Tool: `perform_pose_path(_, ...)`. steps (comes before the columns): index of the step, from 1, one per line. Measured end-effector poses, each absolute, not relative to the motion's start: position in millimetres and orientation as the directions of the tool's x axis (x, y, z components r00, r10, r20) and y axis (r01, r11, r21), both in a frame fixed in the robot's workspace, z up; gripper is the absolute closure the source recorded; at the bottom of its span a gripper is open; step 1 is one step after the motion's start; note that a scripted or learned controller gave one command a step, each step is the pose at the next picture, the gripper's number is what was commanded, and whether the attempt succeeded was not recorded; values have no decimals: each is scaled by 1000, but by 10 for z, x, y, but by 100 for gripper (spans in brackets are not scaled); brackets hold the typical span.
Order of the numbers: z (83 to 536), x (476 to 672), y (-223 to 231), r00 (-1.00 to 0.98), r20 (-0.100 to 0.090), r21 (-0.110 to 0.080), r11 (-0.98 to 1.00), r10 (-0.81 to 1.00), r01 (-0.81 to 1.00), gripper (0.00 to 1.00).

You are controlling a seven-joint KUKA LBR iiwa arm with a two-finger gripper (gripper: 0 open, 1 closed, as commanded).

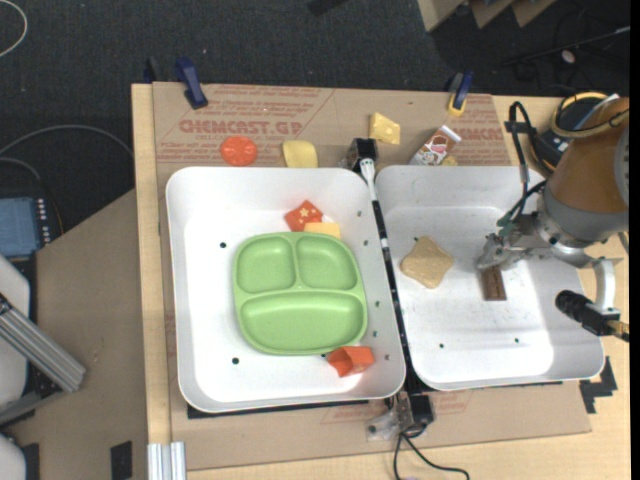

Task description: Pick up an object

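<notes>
The arm [585, 183] reaches in over the right bin [470, 353], and its gripper [494, 260] hangs low above that bin's floor, towards the right side. Just below the gripper lies a small brown block [494, 284] – it sits on the white floor right under the tips, seemingly touching or nearly so, but whether it is between them cannot be told. Whether the gripper is released or clenched cannot be told either, since the view is too small and slanted. To the left of the gripper, apart from it, a tan bread-shaped piece [427, 263] rests in the same bin. The left bin [200, 298] holds a green divided plate [298, 292] in its middle, with a red block [304, 214] and a pale yellow piece [322, 230] at the plate's far edge – and an orange block [351, 360] at its near right corner. Behind the bins, on the brown board [290, 118], lie an orange round piece [239, 150], a yellow piece [299, 154], a yellow wedge [385, 127] and a small printed carton [435, 147].
</notes>
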State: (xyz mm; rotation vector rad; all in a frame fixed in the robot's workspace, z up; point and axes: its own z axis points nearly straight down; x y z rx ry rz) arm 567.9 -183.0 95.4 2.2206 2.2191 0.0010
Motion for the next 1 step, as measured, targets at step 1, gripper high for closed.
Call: perform_pose_path(1,1807,5807,-1197,-7,0,10,7,1000,1000,100)
